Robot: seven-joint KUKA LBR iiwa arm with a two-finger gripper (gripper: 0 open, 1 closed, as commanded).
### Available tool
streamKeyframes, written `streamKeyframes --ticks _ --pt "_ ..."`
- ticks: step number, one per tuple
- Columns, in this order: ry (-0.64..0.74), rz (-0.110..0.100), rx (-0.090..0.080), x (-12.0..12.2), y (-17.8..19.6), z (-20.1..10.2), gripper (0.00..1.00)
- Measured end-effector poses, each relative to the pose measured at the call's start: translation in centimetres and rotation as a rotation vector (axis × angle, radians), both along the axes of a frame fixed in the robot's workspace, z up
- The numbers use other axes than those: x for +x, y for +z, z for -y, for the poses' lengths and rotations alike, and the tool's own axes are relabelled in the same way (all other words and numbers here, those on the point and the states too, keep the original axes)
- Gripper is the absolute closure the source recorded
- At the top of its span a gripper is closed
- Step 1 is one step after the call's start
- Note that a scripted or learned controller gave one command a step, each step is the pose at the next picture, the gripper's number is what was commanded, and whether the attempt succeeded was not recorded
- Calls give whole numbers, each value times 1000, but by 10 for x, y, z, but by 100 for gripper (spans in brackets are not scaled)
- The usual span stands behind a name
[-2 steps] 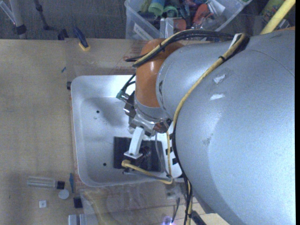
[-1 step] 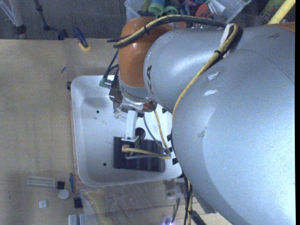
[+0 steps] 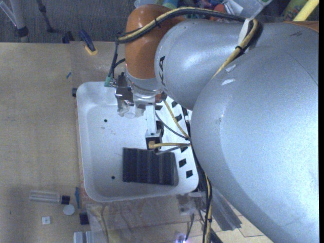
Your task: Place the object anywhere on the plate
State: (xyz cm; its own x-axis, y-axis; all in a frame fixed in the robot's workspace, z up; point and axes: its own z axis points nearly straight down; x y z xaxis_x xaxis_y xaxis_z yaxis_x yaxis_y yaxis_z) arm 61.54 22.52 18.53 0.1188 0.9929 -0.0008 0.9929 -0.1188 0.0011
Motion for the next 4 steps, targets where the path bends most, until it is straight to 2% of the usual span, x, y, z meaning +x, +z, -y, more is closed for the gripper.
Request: streamKeyframes --ticks 1,2,3,4 --pt "-428 -1 1 42 -40 -1 100" --pt "-925 1 4 51 -71 2 100" --pt "-535 -4 -1 39 -19 8 100" --pt "-79 -7 0 23 -50 79 100"
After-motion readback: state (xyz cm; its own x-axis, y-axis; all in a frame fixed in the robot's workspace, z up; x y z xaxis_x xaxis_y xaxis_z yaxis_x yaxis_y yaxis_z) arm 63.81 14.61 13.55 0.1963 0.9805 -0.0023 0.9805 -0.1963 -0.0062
